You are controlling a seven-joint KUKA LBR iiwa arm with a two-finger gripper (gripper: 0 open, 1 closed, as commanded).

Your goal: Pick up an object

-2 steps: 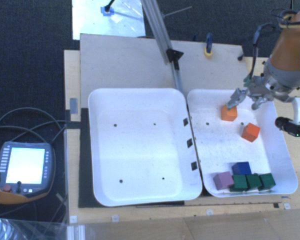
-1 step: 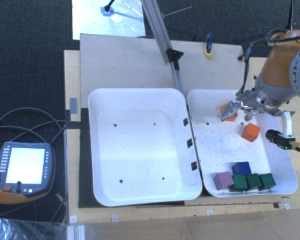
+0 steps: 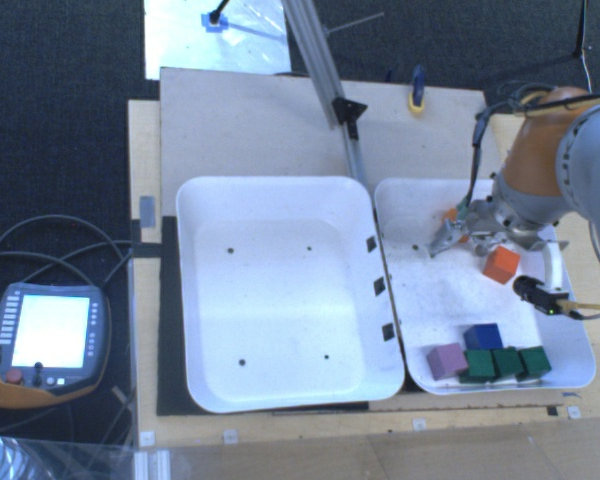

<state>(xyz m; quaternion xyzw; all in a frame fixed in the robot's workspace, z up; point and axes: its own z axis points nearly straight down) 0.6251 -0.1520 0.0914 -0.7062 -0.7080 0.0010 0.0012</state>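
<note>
My gripper hangs low over the upper middle of the right bin, at the end of the grey arm with its orange band. An orange block lies just right of the gripper, partly under the wrist and apart from the gripper tip. Near the bin's front right corner sit a purple block, a blue block and three green blocks packed close together. Nothing is visibly held by the gripper.
The left bin lies beside the right one, joined by black clips. A slanted metal pole rises behind the bins. A blue clamp sits on the back board. A teach pendant with cables lies far left.
</note>
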